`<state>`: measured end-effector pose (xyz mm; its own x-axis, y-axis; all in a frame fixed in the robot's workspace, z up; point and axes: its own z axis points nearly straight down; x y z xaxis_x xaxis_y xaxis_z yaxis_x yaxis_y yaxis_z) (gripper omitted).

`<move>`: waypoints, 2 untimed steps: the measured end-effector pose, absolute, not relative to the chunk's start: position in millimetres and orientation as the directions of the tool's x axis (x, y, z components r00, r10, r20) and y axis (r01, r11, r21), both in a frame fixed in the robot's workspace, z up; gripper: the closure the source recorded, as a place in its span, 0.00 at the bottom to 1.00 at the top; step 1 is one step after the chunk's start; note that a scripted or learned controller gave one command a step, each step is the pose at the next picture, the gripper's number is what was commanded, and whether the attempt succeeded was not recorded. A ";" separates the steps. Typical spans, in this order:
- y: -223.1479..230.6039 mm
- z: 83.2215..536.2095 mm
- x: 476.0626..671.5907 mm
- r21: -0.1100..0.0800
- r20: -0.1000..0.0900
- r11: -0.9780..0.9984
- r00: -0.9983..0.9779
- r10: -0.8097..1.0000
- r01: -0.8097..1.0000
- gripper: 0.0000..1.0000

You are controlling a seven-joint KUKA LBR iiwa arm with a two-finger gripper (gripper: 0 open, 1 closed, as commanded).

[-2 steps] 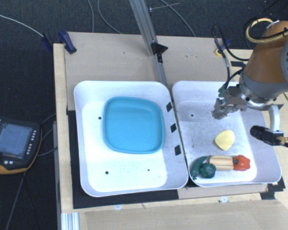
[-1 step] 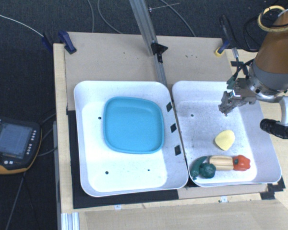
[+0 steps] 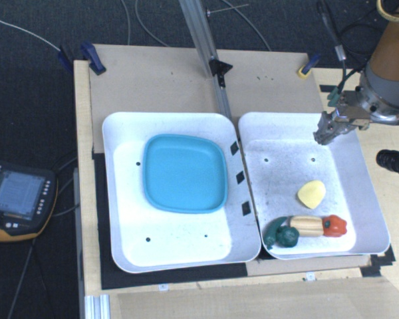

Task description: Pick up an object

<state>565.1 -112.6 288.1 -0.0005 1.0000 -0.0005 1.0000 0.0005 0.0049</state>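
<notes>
Pincer [image 3: 324,135] above right bin's far edge, yellow object [image 3: 311,193] below.

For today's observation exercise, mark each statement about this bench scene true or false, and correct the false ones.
1. The square turquoise plastic plate lies in the left white bin. True.
2. The pale yellow rounded piece lies on the plate. False: it lies in the right white bin.
3. The tool hangs above the far part of the right bin. True.
4. The tan wooden cylinder lies between the dark green lumpy piece and the red rounded piece. True.
5. The red piece is in the left bin. False: it is near the right bin's near edge.
</notes>
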 end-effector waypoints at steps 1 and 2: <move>-59.4 265.9 567.8 -0.001 0.001 0.005 -0.005 1.000 1.000 1.00; -7.6 247.3 567.5 -0.001 0.001 0.004 -0.004 1.000 1.000 1.00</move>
